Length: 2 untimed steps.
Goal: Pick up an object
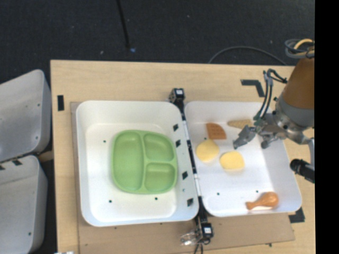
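Nothing is lifted yet: the gripper [255, 137] hangs over the right bin [275, 194] with its fingers spread and bare, so the whole pick remains. Nearest candidates, by my reading, are two pale yellow rounded pieces [220, 156] lying on the bin floor just below and left of it, smooth, low and apart from each other

A divided tray [143, 161] lies in the left bin [85, 157]; five food pieces lie in the right bin [280, 189].
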Available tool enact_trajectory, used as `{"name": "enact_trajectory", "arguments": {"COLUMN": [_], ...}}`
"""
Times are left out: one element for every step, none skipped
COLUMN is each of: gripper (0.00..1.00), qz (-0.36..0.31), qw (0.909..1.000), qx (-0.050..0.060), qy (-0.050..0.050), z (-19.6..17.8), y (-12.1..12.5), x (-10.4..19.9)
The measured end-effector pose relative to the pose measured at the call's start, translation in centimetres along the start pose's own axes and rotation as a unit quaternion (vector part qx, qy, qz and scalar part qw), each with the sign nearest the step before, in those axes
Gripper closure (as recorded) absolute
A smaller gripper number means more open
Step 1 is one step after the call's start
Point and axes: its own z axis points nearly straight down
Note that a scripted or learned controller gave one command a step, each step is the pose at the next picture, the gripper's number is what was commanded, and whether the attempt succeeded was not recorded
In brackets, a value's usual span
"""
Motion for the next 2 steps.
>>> {"name": "enact_trajectory", "arguments": {"gripper": [0.00, 0.00], "qz": [-0.002, -0.001], "qw": [1.0000, 1.0000], "qx": [-0.007, -0.004], "qy": [-0.001, -0.001], "z": [-0.8, 4.7], "y": [0.3, 0.1], "x": [0.0, 1.0]}}
